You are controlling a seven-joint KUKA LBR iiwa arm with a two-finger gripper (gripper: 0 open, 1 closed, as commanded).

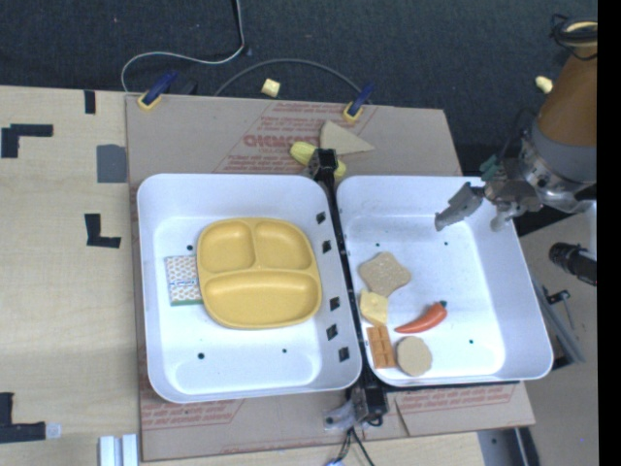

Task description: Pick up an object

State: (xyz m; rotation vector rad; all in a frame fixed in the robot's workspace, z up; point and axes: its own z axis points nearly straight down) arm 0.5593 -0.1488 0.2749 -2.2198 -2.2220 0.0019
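The right bin (485, 260) holds a slice of bread (385, 273), a yellow cheese piece (375, 308), a red chili pepper (423, 319), a brown wafer (379, 346) and a round tan cookie (414, 357), all grouped in its left front part. My gripper (477, 207) hangs over the bin's far right corner, well apart from the food. Its two grey fingers (454, 209) are spread apart with nothing between them. The arm's orange band (574, 95) rises at the right edge.
The left bin (160, 289) holds a yellow divided plate (259, 272) with a small patterned sponge (181, 280) beside it. Black clips (330, 260) run along the seam between the bins. A yellow clamp (320, 158) sits behind them on the cardboard.
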